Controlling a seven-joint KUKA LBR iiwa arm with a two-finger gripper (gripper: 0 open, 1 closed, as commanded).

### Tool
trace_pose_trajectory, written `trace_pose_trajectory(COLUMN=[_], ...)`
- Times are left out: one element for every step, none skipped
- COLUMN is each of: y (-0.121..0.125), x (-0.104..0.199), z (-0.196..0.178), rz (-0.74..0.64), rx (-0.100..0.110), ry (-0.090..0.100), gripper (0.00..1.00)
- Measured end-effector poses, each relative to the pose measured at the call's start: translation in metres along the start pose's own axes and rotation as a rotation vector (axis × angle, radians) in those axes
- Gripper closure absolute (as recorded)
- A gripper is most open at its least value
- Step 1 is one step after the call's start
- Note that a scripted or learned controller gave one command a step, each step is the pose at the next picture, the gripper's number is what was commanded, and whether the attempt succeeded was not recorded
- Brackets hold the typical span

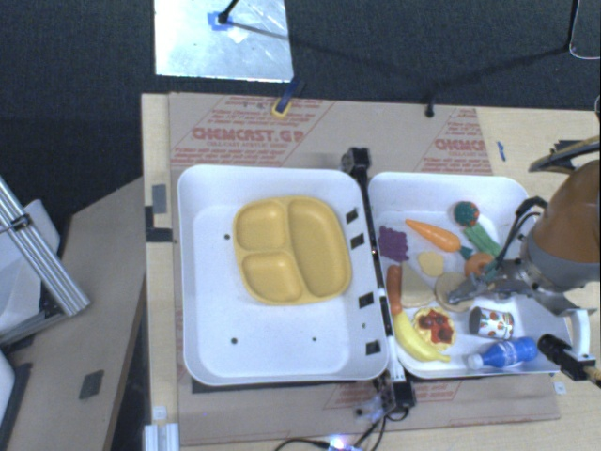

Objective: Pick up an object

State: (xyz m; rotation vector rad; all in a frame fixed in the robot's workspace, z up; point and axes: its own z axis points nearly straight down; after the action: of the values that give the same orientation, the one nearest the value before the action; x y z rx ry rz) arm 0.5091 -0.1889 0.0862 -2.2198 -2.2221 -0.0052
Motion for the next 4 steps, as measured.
trace_pose_trajectory(y=[0.003, 0.01, 0.01, 0.011], x=[0.0, 0.001, 0.006, 0.006], z=[-0.013, -0.076, -0.121, -0.139], rz=[0.0, -0.003, -0.004, -0.004], rx=[-0.011, -0.006, -0.004, -0.003], ry=[-0.004, -0.006, -0.005, -0.005], gripper=[1.0, 1.0, 1.0, 1.0])
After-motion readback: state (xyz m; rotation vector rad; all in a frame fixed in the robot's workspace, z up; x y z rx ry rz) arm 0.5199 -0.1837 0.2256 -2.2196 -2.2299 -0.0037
